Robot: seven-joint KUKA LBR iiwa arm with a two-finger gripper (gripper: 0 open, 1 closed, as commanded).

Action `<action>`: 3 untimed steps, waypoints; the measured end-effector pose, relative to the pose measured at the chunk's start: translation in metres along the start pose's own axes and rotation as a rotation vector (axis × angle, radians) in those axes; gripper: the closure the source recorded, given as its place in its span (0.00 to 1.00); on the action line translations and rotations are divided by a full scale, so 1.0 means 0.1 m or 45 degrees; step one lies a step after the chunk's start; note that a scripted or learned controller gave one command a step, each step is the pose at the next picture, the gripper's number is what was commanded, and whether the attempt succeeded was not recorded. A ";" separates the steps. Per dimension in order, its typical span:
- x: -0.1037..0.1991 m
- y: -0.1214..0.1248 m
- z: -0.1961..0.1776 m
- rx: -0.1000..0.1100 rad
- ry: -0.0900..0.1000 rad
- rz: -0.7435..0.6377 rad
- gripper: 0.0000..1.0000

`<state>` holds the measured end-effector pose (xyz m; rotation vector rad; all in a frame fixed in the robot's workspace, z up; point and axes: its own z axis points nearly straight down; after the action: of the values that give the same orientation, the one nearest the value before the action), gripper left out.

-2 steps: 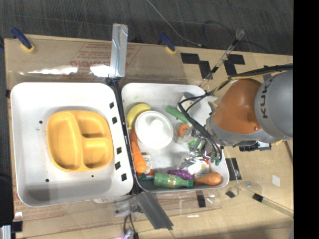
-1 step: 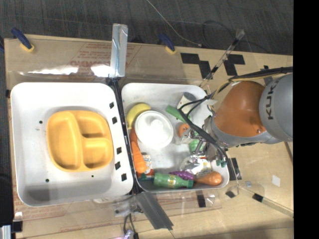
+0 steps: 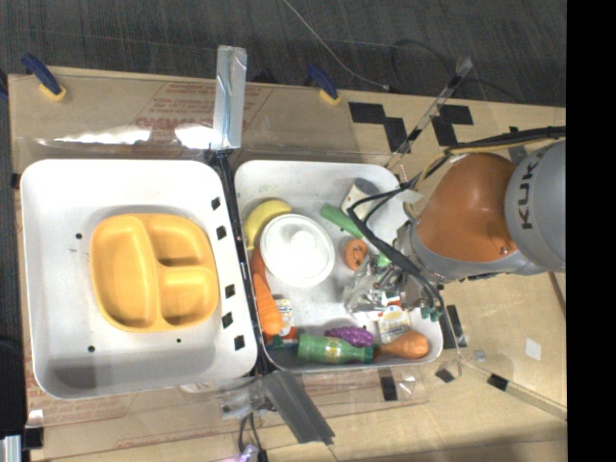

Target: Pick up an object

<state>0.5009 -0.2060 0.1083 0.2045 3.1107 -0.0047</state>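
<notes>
Glossy green bottle [image 3: 332, 349] beside bumpy purple grapes [image 3: 350, 335].

Divided tray [image 3: 154, 268] in left bin [image 3: 38, 258]; bowl [image 3: 296, 248] in right bin [image 3: 318, 176].

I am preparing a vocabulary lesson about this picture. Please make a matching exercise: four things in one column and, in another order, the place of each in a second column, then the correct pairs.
Things:
1. yellow divided tray
2. white bowl
3. green bottle
4. carrot

Places:
A. lying along the near wall of the right bin
B. in the left bin
C. lying along the left wall of the right bin
D. near the middle of the right bin, beside a yellow fruit

Pairs: 1-B, 2-D, 3-A, 4-C
</notes>
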 end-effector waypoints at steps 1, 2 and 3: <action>-0.01 0.17 0.15 0.004 0.024 0.547 1.00; -0.01 0.17 0.15 0.004 0.023 0.547 0.00; 0.21 -0.05 0.14 0.001 0.026 0.478 0.00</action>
<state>0.4798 -0.2085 0.0936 0.7869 3.0370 0.0032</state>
